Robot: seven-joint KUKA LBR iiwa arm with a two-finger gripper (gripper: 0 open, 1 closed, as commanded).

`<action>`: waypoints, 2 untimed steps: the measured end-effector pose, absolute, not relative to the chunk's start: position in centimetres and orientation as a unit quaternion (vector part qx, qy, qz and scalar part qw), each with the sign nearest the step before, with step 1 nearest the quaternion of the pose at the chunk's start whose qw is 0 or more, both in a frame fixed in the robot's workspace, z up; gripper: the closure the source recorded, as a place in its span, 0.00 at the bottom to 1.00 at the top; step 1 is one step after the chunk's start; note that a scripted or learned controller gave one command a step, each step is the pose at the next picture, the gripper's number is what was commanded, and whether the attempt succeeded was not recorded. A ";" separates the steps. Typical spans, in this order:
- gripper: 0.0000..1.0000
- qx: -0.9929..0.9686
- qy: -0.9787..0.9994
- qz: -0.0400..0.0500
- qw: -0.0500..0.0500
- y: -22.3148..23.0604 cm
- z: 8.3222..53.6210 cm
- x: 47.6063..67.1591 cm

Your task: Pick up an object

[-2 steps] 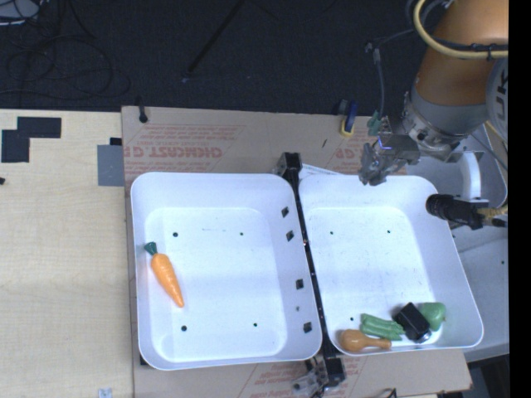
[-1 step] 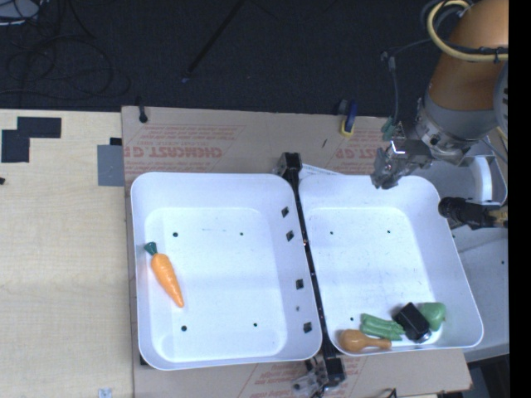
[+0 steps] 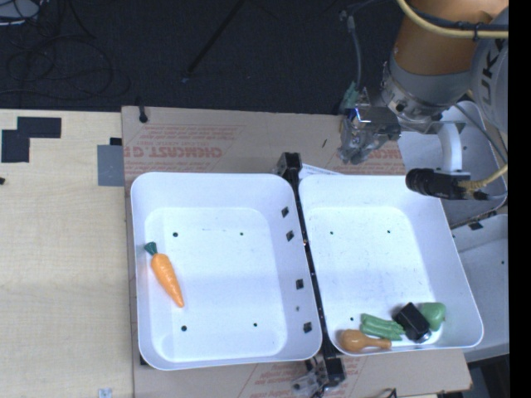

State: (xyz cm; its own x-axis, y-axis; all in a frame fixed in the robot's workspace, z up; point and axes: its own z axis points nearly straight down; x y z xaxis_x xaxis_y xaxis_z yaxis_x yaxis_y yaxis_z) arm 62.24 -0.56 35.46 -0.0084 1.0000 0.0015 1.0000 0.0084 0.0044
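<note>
I have nothing picked yet: my gripper (image 3: 362, 145) hangs at one o'clock, its state unclear; the toy carrot (image 3: 167, 277) lies untouched at eight o'clock.

An orange toy carrot (image 3: 168, 279) lies flat near the left bin's (image 3: 216, 191) left wall.

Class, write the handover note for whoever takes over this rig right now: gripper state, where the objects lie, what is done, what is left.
Gripper: raised above the far edge of the right bin, nothing seen in it.
Left bin: one carrot near its left wall.
Right bin, near corner: green bean pod, black block, green piece, orange-tan pear-shaped piece, bunched together.
Done: nothing picked yet.
Left: choose an object, descend, grasp, lift. The carrot lies alone and is likely easiest.
</note>
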 end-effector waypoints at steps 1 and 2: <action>1.00 0.708 0.706 0.000 0.000 -4.5 41.7 55.4; 1.00 0.708 0.706 -0.003 -0.003 -7.0 33.9 54.4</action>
